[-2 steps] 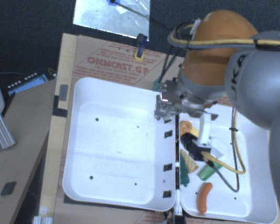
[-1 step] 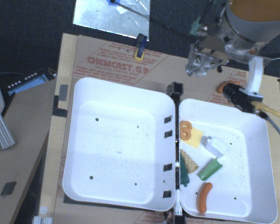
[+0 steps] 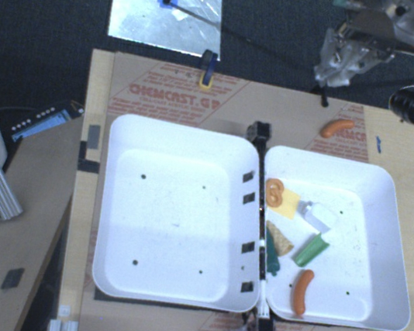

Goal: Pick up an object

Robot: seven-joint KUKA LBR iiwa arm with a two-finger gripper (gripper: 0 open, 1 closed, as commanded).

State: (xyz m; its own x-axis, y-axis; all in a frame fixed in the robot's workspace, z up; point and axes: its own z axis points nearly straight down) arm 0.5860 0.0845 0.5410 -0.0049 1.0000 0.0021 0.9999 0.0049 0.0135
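My gripper (image 3: 335, 68) hanging at upper right beyond the bins, finger state I cannot tell, sausage (image 3: 301, 291), green block (image 3: 310, 250) in right bin (image 3: 385, 230)

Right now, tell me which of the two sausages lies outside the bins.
The sausage on the brown board beyond the right bin, nearest the tool. The other sausage lies inside that bin.

Single fixed camera above bench (image 3: 341, 116), slanted downward, both white bins (image 3: 188, 138) in frame, moderately distant.
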